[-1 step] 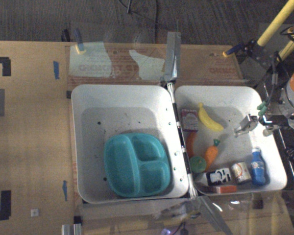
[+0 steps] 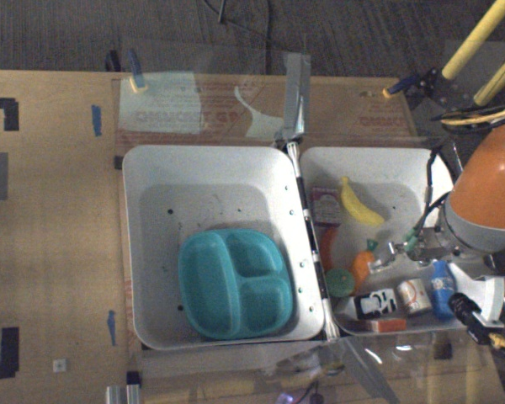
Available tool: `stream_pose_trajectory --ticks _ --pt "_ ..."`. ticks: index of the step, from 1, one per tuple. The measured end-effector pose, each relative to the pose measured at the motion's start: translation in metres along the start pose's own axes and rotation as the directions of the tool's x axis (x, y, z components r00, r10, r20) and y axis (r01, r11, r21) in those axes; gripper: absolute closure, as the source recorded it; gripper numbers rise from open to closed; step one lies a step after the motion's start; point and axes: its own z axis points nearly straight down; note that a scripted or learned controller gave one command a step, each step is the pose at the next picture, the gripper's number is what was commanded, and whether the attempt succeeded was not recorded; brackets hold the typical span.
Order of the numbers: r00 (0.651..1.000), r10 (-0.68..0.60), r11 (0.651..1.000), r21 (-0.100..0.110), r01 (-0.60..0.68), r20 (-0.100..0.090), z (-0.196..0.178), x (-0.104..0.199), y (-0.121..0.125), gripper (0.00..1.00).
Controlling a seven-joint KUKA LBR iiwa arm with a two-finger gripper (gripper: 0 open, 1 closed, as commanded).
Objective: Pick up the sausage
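The right bin [image 2: 404, 162] holds a jumble of toy food. A reddish, elongated piece that may be the sausage [image 2: 326, 249] lies against that bin's left wall, partly hidden below the pink packet [image 2: 325, 206]. My gripper [image 2: 397, 252] hangs low over the middle of the right bin, to the right of the orange carrot-like piece [image 2: 363, 263] and well to the right of the reddish piece. The arm's orange band [image 2: 488, 183] covers the bin's right side.
The right bin also has a yellow banana [image 2: 358, 206], a green round piece [image 2: 340, 281], a black-and-white box [image 2: 375, 303], a red-and-white can [image 2: 413, 295] and a blue item [image 2: 441, 287]. A teal divided plate [image 2: 236, 283] lies in the left bin [image 2: 151, 183].
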Motion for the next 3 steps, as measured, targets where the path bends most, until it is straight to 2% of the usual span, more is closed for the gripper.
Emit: stream_pose_trajectory --ticks 1,2,3 --pt "0.998 -0.068 0.998 -0.013 0.068 0.005 0.067 0.007 0.058 0.0" --pt "0.998 -0.063 0.998 -0.019 0.063 0.011 0.055 0.004 0.059 1.0" --pt "0.985 -0.17 0.985 -0.003 0.17 0.002 -0.055 0.127 0.065 1.0"
